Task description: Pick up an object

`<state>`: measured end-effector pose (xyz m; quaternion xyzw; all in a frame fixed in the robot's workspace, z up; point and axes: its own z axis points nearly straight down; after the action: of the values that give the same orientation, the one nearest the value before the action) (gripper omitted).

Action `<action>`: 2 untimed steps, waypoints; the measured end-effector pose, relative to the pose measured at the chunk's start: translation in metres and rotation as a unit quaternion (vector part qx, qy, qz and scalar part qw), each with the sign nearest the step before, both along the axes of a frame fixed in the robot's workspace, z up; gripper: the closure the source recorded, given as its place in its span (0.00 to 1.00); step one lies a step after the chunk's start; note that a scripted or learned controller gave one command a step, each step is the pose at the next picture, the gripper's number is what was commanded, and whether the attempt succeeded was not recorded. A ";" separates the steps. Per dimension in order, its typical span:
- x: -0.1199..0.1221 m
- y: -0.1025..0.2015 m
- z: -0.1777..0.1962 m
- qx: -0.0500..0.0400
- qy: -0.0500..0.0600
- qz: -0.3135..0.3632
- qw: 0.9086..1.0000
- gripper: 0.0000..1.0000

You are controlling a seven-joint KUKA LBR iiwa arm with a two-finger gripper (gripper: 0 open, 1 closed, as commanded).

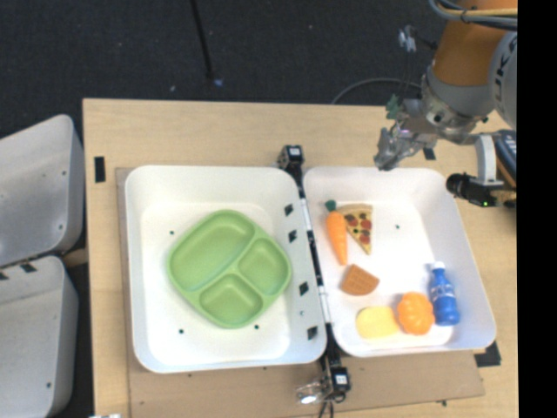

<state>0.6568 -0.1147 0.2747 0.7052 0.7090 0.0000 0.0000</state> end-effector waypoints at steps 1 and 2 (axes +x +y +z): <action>-0.012 0.051 -0.012 0.000 0.000 0.000 1.000 1.00; -0.012 0.100 -0.026 0.000 0.000 0.000 1.000 1.00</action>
<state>0.6444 -0.0144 0.2487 0.7051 0.7091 -0.0001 -0.0002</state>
